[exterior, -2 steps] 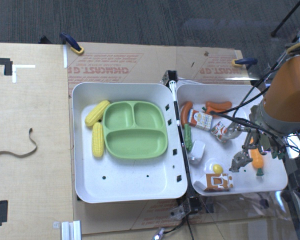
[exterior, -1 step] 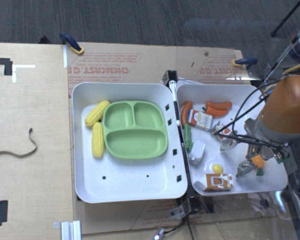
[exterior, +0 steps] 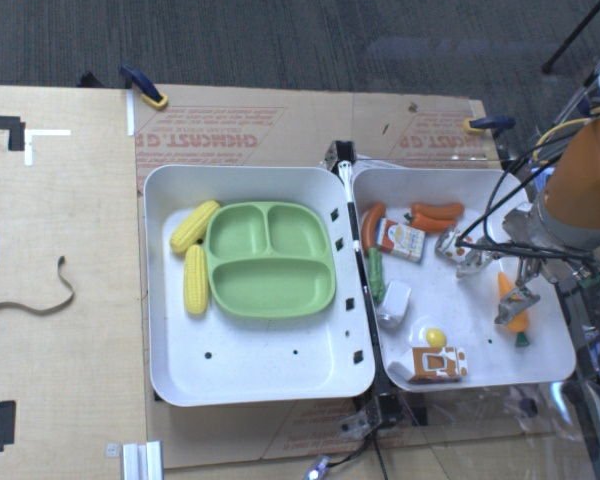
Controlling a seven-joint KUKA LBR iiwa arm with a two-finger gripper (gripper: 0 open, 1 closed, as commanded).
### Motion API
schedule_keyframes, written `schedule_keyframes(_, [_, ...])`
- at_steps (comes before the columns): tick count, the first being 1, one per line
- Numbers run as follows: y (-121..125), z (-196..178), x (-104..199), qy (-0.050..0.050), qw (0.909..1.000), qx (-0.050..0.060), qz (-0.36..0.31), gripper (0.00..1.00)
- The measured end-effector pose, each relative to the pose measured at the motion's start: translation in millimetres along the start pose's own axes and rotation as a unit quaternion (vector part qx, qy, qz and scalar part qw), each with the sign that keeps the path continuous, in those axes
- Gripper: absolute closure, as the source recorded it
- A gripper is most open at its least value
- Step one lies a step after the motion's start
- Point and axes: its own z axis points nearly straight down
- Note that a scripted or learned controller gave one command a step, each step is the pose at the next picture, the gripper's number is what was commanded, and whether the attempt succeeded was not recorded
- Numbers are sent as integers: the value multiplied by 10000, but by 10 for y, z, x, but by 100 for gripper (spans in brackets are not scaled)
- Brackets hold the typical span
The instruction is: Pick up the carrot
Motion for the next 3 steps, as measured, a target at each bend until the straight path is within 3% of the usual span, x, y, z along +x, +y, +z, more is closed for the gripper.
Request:
schedule_keyframes(1, [261, -23, 309, -61, 9908, -7, -1353, 0])
schedule_keyframes(2, [244, -115, 308, -51, 9907, 18, -1358, 100])
schedule_keyframes(3, [256, -117, 293, -65, 9907, 11, -1362, 0])
